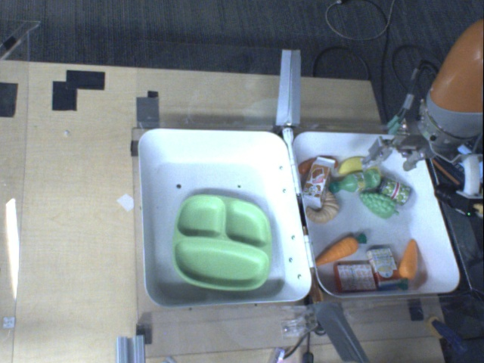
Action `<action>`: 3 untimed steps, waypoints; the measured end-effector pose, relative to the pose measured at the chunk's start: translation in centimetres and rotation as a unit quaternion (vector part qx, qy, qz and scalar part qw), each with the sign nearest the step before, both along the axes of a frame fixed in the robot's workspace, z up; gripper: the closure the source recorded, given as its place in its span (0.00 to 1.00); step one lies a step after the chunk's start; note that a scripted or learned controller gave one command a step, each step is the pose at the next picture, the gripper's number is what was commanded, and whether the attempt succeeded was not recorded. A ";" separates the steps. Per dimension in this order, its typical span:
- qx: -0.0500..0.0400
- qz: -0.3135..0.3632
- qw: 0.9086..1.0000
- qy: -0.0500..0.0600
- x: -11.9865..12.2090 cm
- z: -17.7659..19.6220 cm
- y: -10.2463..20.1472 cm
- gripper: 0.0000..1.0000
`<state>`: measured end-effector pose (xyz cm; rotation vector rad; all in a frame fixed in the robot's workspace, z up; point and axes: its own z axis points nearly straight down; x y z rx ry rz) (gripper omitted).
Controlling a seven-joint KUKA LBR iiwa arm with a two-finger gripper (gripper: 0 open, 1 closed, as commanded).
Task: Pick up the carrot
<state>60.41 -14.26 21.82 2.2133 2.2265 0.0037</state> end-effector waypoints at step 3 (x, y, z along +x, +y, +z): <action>-0.003 0.245 0.970 -0.006 -7.2 1.1 2.3 1.00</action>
